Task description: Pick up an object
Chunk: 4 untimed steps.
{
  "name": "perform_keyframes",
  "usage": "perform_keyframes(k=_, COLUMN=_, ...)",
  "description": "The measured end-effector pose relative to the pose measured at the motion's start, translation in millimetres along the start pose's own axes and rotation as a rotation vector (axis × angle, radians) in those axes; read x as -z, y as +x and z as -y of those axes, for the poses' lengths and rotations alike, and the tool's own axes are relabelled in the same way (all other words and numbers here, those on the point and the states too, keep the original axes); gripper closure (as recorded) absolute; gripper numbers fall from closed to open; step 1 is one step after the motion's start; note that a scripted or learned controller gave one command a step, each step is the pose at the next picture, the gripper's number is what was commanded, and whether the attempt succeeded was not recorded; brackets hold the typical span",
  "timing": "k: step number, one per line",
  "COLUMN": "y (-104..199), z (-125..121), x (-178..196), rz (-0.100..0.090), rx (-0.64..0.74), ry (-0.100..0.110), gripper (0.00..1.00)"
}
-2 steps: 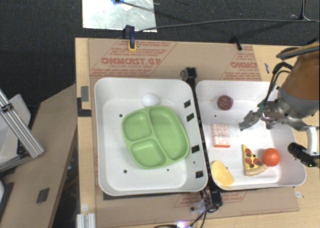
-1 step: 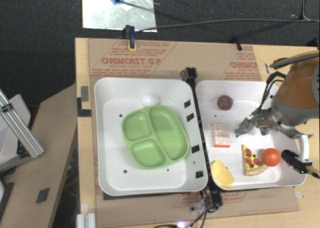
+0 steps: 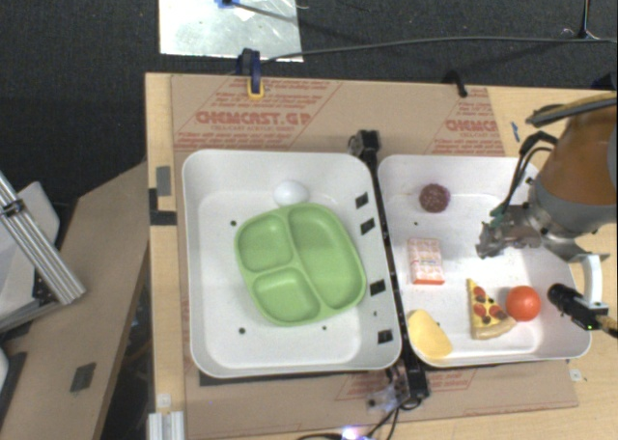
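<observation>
Pincer [image 3: 491, 237] hangs low over the right bin [image 3: 463, 170], dark and small at the end of the grey arm [image 3: 570, 192] — whether it stands open or closed I cannot tell, and nothing can be made out in its grasp.

Nearest to it, below and a touch toward the arm, lies the pizza slice [image 3: 486, 311], its long axis running away from the pincer with the crust at the far end. Just beyond the slice, on the arm's side, sits the red tomato [image 3: 523, 303]. On the other side, away from the arm and slightly lower, lies the pink box [image 3: 425, 261]. Above the pincer and farther from the arm rests the dark round cookie [image 3: 435, 198].

My judgement: the slice is the closest target — a short drop downward.
</observation>
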<state>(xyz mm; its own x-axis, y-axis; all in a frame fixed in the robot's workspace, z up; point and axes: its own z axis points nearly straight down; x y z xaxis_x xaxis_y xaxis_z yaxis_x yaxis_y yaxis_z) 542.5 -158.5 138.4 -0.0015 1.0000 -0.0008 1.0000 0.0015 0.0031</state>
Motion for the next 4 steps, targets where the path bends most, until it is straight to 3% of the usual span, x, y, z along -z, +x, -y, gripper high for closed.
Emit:
perform_keyframes(k=3, y=7, z=8, x=143, rz=0.001, rx=0.004, ry=-0.003, gripper=1.0)
perform_keyframes(k=4, y=59, z=19, x=140, rz=-0.001, rx=0.006, ry=0.001, gripper=1.0)
